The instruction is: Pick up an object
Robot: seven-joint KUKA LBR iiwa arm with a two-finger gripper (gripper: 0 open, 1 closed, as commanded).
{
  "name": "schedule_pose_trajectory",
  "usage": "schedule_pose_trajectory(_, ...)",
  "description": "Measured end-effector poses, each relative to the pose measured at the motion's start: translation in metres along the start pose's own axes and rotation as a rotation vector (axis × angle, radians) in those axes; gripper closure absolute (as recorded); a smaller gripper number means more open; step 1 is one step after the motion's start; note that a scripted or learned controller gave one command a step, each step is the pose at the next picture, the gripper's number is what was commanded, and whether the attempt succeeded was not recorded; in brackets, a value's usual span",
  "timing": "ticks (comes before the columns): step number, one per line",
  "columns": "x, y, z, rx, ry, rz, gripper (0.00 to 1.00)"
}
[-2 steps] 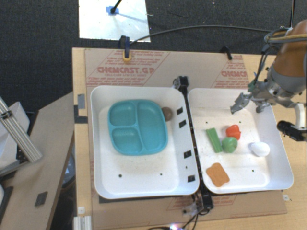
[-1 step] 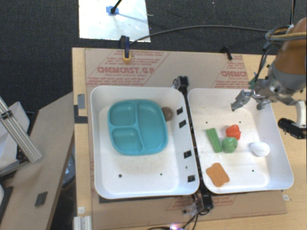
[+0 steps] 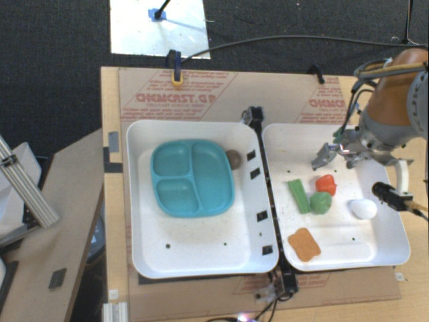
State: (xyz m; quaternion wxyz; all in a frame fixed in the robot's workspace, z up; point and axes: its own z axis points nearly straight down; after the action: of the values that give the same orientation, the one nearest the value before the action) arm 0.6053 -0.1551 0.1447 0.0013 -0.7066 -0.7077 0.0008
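Right now your arm (image 3: 395,99) reaches in from the right edge of the view, grey with an orange band above the wrist, and its gripper (image 3: 333,150) hangs over the upper part of the right bin (image 3: 389,247). You can see the fingers (image 3: 323,157) spread apart, pointing left and slightly down, with nothing between them.

Below the gripper, near the middle of the right bin, sits a small red object (image 3: 326,183), close to the fingers but apart from them. Just under it lies a round green object (image 3: 321,202), and touching that on its left is a long green stick-shaped piece (image 3: 298,196) set at a slant. To the right, near the bin's right wall, you have a white egg-shaped object (image 3: 363,209). Toward the front of the bin lies a flat orange piece (image 3: 304,244), well apart from the others.

Look to the left bin (image 3: 144,247) and you find a teal divided plate (image 3: 193,178) with three compartments, lying flat in the upper middle. A small brown round object (image 3: 233,158) rests just beside the plate's upper right corner, near the divide between the bins.

Both bins stand side by side on the counter (image 3: 221,89), which is covered by a printed brown sheet. A white sheet (image 3: 134,19) lies on the dark floor beyond the counter.
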Motion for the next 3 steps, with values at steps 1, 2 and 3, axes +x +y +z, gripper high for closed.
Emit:
schedule_pose_trajectory(1, 0.004, -0.009, 0.057, 0.001, 0.0, 0.0, 0.0)
schedule_pose_trajectory(2, 0.004, -0.008, 0.06, -0.005, -0.001, 0.001, 0.0)
schedule_pose_trajectory(3, 0.004, -0.007, 0.048, -0.008, -0.001, 0.001, 1.0)
